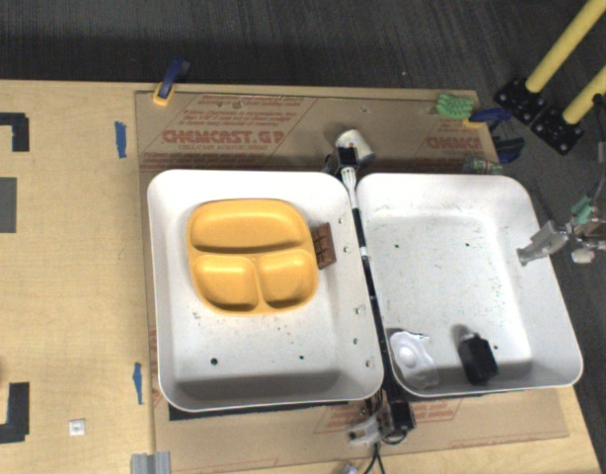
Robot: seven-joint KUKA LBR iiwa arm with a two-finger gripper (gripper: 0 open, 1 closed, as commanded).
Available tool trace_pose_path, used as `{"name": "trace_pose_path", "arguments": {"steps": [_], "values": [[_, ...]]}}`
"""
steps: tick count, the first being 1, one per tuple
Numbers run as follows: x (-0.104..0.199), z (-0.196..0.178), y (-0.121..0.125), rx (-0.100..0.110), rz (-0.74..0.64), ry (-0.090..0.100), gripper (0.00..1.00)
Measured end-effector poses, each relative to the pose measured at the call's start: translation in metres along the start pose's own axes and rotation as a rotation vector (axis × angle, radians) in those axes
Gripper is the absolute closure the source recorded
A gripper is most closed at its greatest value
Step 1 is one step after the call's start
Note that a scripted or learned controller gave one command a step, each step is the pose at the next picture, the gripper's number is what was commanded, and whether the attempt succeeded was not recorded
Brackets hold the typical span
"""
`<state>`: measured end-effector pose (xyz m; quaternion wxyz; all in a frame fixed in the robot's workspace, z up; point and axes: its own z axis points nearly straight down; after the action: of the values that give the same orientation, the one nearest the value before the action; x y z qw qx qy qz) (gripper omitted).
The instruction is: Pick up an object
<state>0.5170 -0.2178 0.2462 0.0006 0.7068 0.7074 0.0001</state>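
Gripper (552, 242): at the right rim of the right bin (436, 230), seen as a small blurred metallic shape. Whether it is spread or closed cannot be told. Nothing is seen held in it, and it is well apart from every object.

Nearest candidate: black object (478, 357), near the front wall of the right bin. It is small and compact, and judged light and rigid. Its dark surface may be smooth, so slip is possible. Recommended hold: across its narrow width, from above.

Second candidate: white object (414, 354), just beside the black object, close to the bin's front left corner. It is rounded and judged light. The curved top may shed a pinch, so take it low on its sides. The nearby bin walls limit approach.

Third candidate: yellow tray (254, 255), a three-compartment dish in the rear half of the left bin (244, 358). It is judged stiff, light plastic, too wide to span. The only hold is on a rim or a divider.

Fourth candidate: brown object (323, 245), touching or just beside the tray's right edge. It is small and flat, and a hard target.
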Motion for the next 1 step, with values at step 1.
{"name": "trace_pose_path", "arguments": {"steps": [1], "values": [[0.0411, 0.1590, -0.0244, 0.001, -0.088, 0.002, 0.00]]}}
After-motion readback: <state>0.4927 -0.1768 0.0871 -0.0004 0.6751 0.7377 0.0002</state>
